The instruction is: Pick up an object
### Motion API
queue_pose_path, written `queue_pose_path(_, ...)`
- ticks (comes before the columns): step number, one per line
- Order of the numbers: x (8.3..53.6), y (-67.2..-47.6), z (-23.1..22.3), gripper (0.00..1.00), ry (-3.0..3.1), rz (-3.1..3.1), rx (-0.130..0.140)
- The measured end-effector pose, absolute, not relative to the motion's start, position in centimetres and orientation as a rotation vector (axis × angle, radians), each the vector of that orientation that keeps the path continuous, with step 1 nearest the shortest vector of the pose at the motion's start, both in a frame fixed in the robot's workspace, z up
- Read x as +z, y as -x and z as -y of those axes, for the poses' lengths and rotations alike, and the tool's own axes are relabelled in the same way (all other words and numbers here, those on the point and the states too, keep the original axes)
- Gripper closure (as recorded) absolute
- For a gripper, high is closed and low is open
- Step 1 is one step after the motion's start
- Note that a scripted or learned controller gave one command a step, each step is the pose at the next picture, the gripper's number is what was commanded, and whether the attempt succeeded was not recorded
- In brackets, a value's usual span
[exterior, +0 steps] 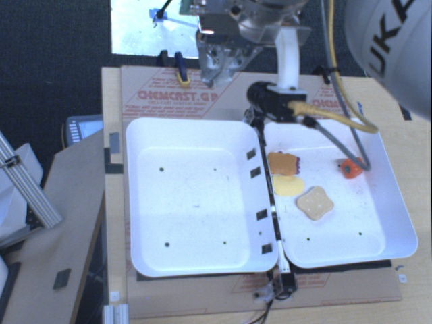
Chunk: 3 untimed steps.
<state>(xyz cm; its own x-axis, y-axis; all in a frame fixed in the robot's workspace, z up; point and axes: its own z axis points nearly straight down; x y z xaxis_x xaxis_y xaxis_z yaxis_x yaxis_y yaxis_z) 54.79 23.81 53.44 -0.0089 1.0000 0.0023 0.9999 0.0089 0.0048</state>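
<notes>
Four small items are seen in the right bin (395, 238), gathered in its upper and middle part. A brown, toast-like piece (283, 163) lies near the bin's left wall, with a dark purple edge showing at its right side. Just below it, touching or nearly touching, a flat pale yellow slice (289, 186) is laid on the bin floor. Below and to the right of that slice, a beige bread-shaped piece (314, 203) rests at a slight angle. Well apart from these three, toward the right wall, a small orange-red object (349, 169) is found, just beside a grey cable (335, 144) that hangs down into the bin.

The left bin (145, 258) stands side by side with the right one, their inner walls joined by a row of dark clips (260, 194).

The gripper (217, 66) is held above the bench, beyond the far edge of the left bin, over a brown cardboard sheet (177, 96) printed with red letters. Nothing is seen between its fingers; whether they are spread or closed cannot be told, since the metal parts are blurred against the background. A white post (289, 61) and a black mount (272, 103) are seen just to its right, with a yellow cable (335, 117) running from the mount. A yellow and blue clamp (181, 69) is fixed at the cardboard's far edge.
</notes>
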Motion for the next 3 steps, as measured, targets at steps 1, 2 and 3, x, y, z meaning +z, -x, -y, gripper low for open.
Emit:
queue_pose_path(1,53.7,-48.5,-10.9,1.0,-2.231,-2.208,0.005)
queue_pose_path(2,53.4,-49.6,-21.2,1.0,-2.208,-2.237,0.005)
queue_pose_path(3,53.4,-53.3,-23.6,1.0,-2.213,-2.228,0.005)
